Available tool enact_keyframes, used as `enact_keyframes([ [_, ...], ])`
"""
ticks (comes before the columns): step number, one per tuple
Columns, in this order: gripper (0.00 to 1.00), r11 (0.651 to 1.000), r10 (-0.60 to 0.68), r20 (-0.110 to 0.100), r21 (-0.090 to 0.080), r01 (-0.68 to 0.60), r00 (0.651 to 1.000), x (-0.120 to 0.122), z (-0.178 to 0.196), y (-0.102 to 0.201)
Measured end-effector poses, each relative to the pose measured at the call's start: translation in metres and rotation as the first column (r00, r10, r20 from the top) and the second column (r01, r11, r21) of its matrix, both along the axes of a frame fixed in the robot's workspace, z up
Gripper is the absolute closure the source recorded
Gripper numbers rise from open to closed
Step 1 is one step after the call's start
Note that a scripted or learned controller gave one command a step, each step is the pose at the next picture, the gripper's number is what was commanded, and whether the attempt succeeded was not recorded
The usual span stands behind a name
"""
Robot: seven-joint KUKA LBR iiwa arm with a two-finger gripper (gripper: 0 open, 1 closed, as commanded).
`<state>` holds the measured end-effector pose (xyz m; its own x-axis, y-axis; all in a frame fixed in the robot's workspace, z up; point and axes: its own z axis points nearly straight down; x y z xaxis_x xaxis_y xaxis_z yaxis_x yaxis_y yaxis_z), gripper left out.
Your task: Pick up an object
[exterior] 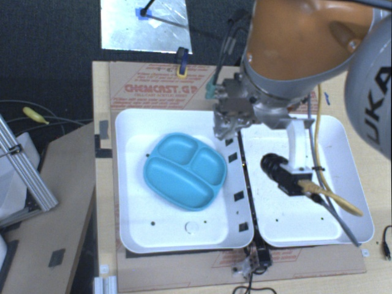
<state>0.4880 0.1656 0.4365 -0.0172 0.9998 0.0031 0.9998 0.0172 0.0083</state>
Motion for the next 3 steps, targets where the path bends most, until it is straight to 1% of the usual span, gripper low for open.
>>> enact_keyframes([
  [1, 1.0, 1.0, -0.02, 0.003, 0.0, 0.02, 1.0, -0.001, 0.084, -0.039],
  [2, 1.0, 1.0, -0.008, -0.01, -0.002, 0.008, 1.0, -0.002, 0.042, 0.024],
  [3, 1.0, 1.0, -0.01, -0.015, -0.005, 0.01, 1.0, -0.002, -0.041, 0.048],
])
